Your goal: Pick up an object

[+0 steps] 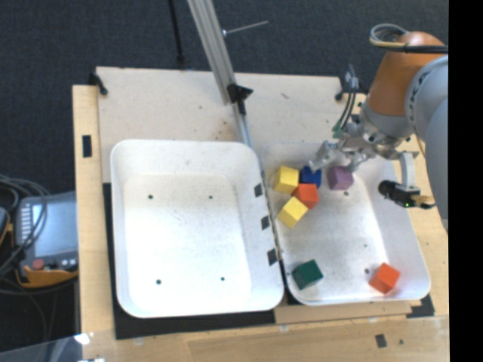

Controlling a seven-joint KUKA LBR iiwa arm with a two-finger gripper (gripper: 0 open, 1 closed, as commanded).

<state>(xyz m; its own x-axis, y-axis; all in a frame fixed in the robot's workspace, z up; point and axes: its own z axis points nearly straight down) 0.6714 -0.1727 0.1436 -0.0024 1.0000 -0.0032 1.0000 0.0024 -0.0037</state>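
Note:
The right bin [355, 232] holds several small blocks. A yellow block [286, 179], a blue block [310, 176], an orange block [306, 194] and a second yellow block [293, 211] cluster near its upper left. A purple block [341, 177] lies just right of the blue one. My gripper [336, 157] hangs low over the bin's far end, directly above the purple block and close to it. Whether it touches the block is unclear. A green block [307, 274] and another orange block [385, 277] rest near the bin's front edge.
The left bin [189, 225] stands beside the right one, sharing a middle rim. A slanted metal rail [215, 44] rises behind the bins. A screen device [45, 236] sits off the bench at the left.

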